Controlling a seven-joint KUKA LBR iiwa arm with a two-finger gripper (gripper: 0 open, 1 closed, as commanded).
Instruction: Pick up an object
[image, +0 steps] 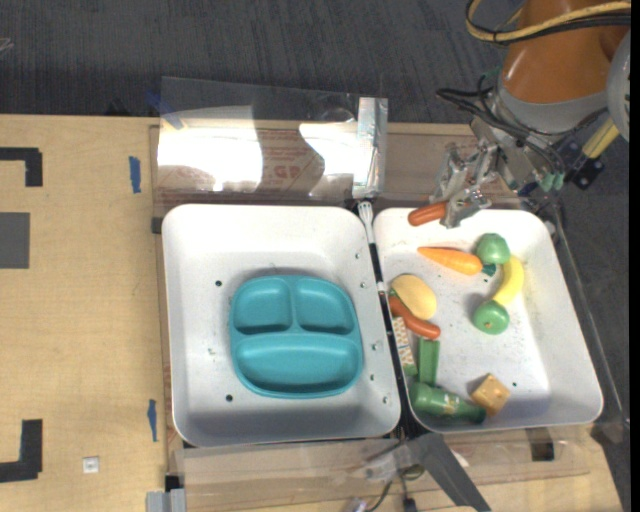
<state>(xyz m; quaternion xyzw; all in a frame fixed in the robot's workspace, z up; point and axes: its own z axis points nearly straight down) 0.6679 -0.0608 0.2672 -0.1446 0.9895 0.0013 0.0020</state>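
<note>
My gripper (457, 210) hangs over the back left corner of the right bin (560, 340), beneath the orange-banded wrist. Its fingers are closed on one end of a small red-orange sausage-shaped toy (427, 213), which sticks out to the left just above the bin's back rim. Below it in the bin lie an orange carrot (450, 260), a green pepper (491, 248), a yellow banana (509, 282), a green round fruit (490, 317) and a pale yellow potato (414, 296).
A red sausage (418, 323), green cucumber (428, 360), green bottle (442, 403) and tan cube (489, 392) crowd the right bin's front left. The left bin (190, 300) holds a teal divided plate (295, 335). Clear plastic sheeting (270, 150) lies behind it.
</note>
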